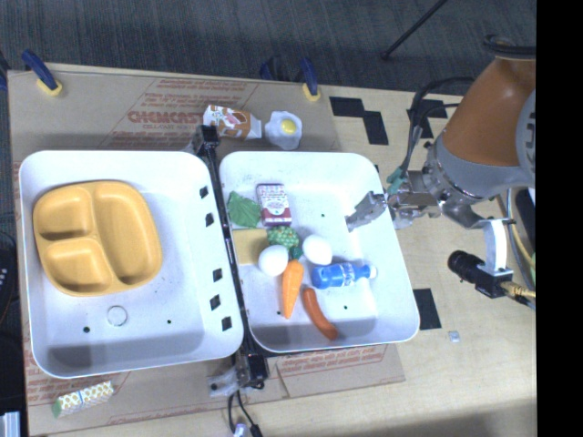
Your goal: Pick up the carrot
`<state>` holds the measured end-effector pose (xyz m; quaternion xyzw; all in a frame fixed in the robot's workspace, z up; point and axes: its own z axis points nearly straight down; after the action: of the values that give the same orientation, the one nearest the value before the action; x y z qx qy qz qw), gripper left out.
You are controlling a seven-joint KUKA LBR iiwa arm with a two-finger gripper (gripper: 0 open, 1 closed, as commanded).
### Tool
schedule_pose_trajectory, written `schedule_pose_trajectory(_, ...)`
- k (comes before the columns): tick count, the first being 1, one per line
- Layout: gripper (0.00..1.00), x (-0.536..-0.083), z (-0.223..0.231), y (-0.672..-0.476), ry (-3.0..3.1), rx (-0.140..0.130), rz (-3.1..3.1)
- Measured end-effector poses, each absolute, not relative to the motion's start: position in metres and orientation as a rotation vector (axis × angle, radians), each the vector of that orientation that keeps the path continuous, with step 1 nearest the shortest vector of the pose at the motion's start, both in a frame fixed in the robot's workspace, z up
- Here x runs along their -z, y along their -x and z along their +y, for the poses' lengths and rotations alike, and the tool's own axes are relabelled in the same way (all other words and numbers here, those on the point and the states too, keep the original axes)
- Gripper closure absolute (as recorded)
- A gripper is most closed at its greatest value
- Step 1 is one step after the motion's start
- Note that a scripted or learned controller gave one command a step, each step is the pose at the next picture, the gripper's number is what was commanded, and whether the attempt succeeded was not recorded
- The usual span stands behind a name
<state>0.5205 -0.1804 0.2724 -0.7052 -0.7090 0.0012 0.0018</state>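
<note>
The carrot (291, 288) lies in the right bin (392, 280), toward the near wall, its thick end up against a white egg (273, 260) and its tip pointing at the bin's front. It is hemmed in: a sausage (320, 313) lies just beside it on the right, a blue bottle (342, 273) sits above that, a second egg (317, 249) is close by, and a green bunch of grapes (284, 238) rests near its top. The end effector (366, 210) hangs over the right side of that bin, well apart from the carrot and empty; how far its jaws are spread I cannot tell from this slant. The left bin (182, 330) bears only a yellow divided plate (96, 235). The main risk, as I judge it, is crowding: a descent slightly off could catch the sausage or nudge the egg, rolling the carrot aside, or close on two things at once. The carrot's tapered, smooth body may also slip out if gripped near the thin tip and not across its thicker middle.
</note>
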Motion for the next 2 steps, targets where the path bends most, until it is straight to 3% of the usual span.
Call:
schedule_pose_trajectory(1,0.00,-0.121,-0.154,-0.510,2.546,0.004,-1.844)
schedule_pose_trajectory(2,0.00,-0.106,-0.096,-0.494,2.781,-0.006,-1.445)
